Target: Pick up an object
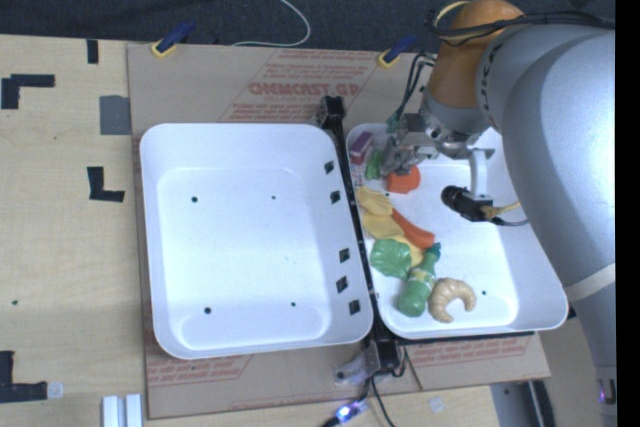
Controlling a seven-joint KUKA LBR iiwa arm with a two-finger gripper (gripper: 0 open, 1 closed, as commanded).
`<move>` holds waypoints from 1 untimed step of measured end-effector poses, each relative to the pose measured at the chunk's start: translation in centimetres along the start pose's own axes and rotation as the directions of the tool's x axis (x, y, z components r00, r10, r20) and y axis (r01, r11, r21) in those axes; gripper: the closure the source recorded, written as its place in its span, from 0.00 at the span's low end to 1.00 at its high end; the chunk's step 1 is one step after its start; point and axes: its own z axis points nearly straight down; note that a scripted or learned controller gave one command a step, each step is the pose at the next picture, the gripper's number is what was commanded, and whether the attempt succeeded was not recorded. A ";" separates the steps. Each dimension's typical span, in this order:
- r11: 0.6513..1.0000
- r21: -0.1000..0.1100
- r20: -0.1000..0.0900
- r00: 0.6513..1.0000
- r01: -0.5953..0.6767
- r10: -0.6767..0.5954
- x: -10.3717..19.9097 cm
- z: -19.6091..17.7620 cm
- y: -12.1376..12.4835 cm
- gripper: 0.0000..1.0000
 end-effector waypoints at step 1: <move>1.000 0.000 -0.001 1.000 0.000 0.000 0.0 0.0 0.0 1.00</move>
